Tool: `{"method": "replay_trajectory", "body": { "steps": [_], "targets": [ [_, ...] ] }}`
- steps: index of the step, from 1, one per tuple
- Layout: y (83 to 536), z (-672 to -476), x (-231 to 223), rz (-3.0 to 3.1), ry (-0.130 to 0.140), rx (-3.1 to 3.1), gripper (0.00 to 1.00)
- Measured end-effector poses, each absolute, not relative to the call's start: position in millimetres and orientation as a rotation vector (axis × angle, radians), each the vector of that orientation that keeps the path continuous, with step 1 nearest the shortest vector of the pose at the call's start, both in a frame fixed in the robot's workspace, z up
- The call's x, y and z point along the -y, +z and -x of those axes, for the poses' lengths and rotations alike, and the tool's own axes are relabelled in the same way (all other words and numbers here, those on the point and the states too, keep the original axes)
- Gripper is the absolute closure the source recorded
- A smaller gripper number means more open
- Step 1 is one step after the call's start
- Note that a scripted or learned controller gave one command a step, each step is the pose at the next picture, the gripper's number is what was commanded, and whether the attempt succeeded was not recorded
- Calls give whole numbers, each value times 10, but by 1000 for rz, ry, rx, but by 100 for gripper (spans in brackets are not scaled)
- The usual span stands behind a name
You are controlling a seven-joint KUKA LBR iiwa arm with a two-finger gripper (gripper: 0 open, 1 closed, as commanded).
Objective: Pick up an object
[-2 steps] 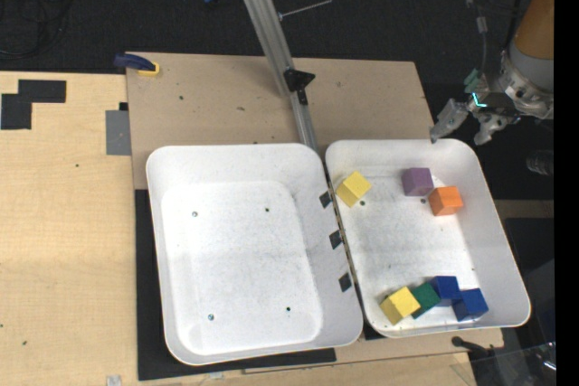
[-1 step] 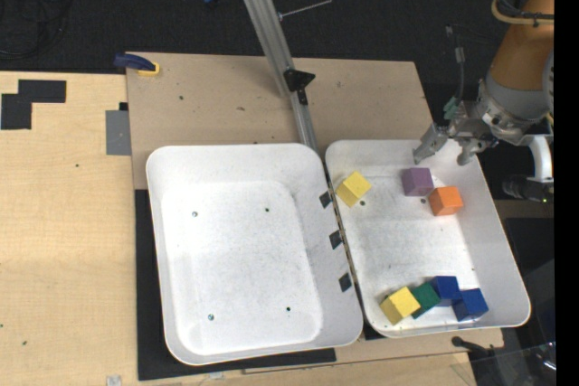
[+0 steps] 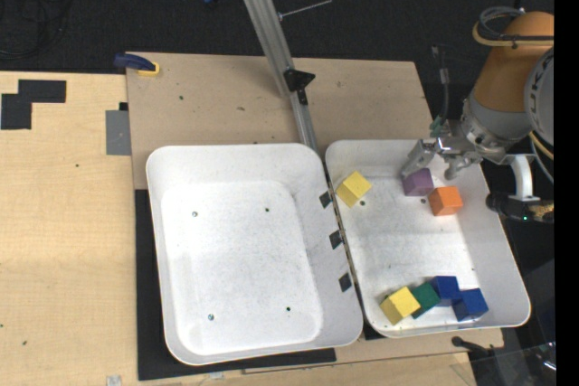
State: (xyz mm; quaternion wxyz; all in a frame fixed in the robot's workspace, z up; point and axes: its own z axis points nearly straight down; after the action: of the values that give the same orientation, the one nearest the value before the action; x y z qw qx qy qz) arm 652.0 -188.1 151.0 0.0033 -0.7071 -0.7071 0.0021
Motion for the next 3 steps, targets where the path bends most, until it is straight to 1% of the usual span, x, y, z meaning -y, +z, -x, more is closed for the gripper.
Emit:
{"method": "replay_trajectory", "body": {
  "steps": [1,2,3],
  "targets": [
    [1060,-6554,1836,2208,6,2226,0],
    [1188,-6564,1838,2208,4,2230,100],
    [1650,-6632,1793,2219,-3,2226,100]
  ]
}}
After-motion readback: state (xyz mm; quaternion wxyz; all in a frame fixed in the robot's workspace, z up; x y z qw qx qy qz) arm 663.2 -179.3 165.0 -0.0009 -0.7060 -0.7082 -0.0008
